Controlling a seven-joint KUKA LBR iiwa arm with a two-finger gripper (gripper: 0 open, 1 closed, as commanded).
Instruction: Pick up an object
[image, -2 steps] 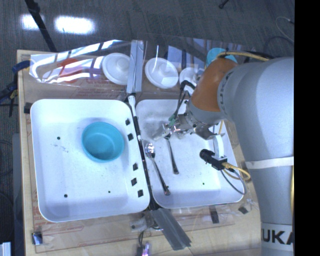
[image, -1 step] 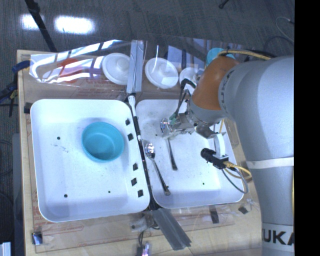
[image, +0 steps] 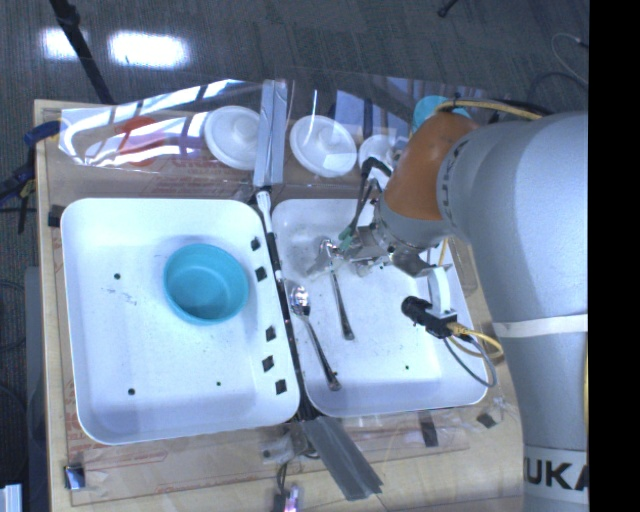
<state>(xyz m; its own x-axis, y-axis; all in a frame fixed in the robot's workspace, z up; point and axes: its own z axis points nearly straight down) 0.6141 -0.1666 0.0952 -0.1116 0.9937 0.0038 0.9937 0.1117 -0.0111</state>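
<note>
Your gripper (image: 335, 250) hangs at the right bin's (image: 455, 385) twelve o'clock end, over the upper tip of a metal utensil (image: 341, 300). Whether its jaws are open, you cannot tell. Straddle the handle squarely, clear of the spoon (image: 310, 330) at its eight o'clock.

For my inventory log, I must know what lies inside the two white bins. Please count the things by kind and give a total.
Blue bowl, in the left bin: 1
Metal utensils in the right bin, one spoon and one other long piece: 2
Total: 3
</note>
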